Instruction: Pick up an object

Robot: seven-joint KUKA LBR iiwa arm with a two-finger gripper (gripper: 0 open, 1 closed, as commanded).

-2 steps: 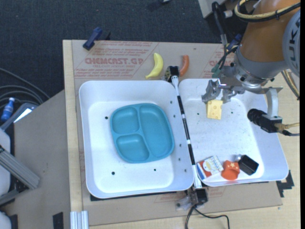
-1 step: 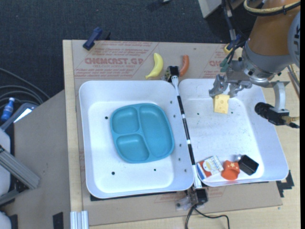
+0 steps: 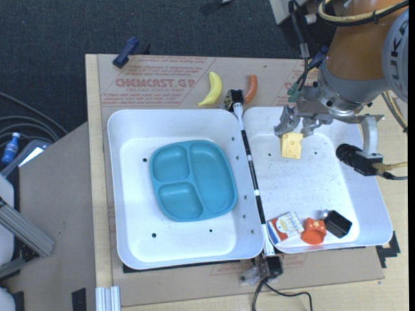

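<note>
A yellow holed cheese-wedge toy (image 3: 291, 146) is grasped at its top edge by the tool (image 3: 293, 131), above the right white bin (image 3: 363, 199); judged light, stiff, slightly slippery.

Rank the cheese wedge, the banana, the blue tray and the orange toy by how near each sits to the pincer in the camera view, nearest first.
From the pincer:
1. Cheese wedge, right bin, just below it.
2. Banana, on the bench behind the bins.
3. Orange toy, right bin's front edge; close to the banana's rank.
4. Blue tray, left bin.
</note>
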